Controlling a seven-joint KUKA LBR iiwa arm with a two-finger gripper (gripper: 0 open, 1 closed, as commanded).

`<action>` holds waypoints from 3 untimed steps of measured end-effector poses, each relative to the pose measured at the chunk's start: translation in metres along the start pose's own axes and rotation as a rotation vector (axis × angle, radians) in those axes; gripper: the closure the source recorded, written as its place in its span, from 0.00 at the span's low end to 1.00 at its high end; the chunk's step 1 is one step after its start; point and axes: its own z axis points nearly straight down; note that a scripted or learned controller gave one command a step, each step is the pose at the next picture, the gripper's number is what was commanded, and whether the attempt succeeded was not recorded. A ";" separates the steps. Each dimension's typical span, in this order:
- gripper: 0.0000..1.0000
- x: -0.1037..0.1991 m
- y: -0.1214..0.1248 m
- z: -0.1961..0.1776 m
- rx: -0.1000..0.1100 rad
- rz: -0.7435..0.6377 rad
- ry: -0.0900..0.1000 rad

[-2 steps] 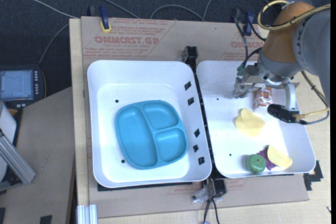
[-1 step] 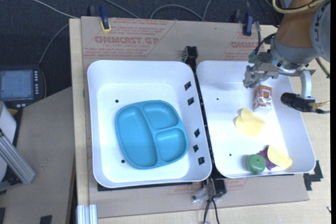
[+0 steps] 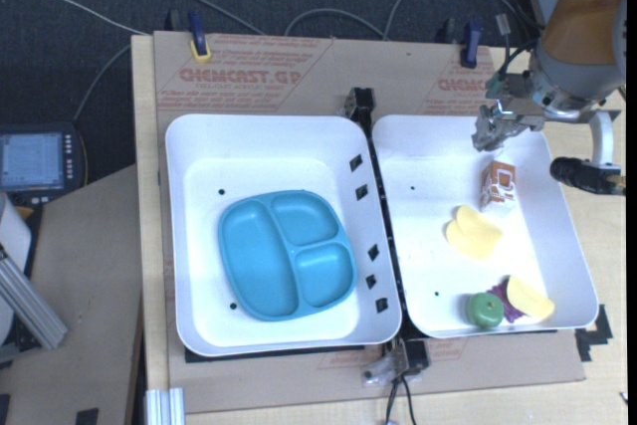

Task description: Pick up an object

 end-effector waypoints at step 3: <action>1.00 0.104 -0.031 -0.018 0.012 -0.004 0.004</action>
